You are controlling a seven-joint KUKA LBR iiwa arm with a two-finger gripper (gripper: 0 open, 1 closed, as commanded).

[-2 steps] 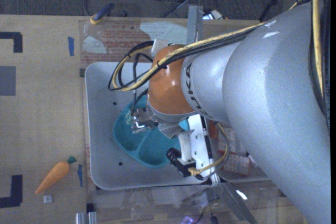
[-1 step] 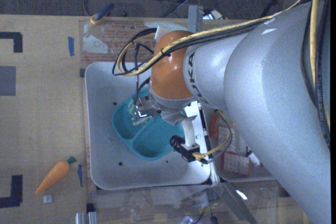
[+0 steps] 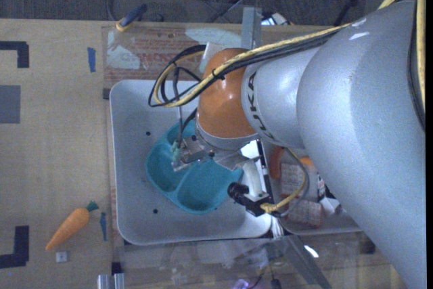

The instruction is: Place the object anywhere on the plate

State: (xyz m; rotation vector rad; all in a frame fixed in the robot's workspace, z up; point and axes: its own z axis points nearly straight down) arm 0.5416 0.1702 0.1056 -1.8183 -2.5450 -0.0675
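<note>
At the bottom left of the frame a toy carrot (image 3: 67, 227) lies on the wooden surface (image 3: 54, 145), outside the bins and well apart from everything else; if it is the object meant, it is nowhere near the plate, though whether the object is that or something hidden under the arm cannot be told.

Further up, in the left-hand white bin (image 3: 128, 145) at centre frame, sits a teal plate (image 3: 196, 189) with two compartments; its upper right part is covered by the arm's wrist.

The hand (image 3: 193, 152) hangs over the plate's upper edge, below the orange band (image 3: 220, 101); whether it is wide, narrow or holding anything cannot be told, since the wrist hides it from this slant.

To the lower right, in the second bin (image 3: 318, 227), some packets and an orange thing (image 3: 294, 179) show between the cables; they are too cluttered to name.

At the upper left, blue tape marks (image 3: 91, 59) and black corner marks sit on the surface.

The risks, as a judgement: if the hand carries nothing, a release here puts nothing on the plate; if it carries something, dropping it near the rim could let it roll off into the bin; pressing low could shove or tip the light plate; the loose yellow cable (image 3: 169, 81) could snag as the wrist turns.
</note>
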